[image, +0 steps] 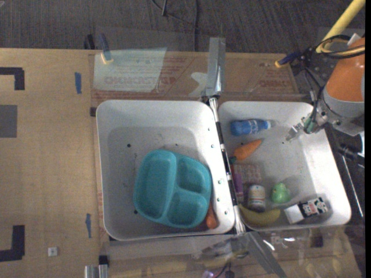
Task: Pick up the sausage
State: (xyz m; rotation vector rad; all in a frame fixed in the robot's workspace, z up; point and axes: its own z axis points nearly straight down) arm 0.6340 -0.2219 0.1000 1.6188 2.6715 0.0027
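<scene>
As things lie now, the pick has not begun. Nothing is lifted, and every item rests in a bin.

Left to right: the left bin [110,155] holds a teal divided plate [171,190] toward its front right. A small orange-red piece [211,219] is tucked against the plate's front right edge, close to the bin's front right corner. I take this for the sausage, though it is small and partly hidden.

The right bin [313,167] holds several items:
- a blue bottle [249,125] and a carrot [248,149] near its rear left
- a can [256,196], a green toy [281,193], a banana [261,215] and a small carton [308,209] along its front

The arm [348,77] enters at the right bin's rear right corner, with its jaws low over that corner — well apart from the sausage. I cannot tell whether the jaws stand wide or narrow.

Judgement: all steps remain — cross to the left bin's front right corner, descend, close, lift.
</scene>
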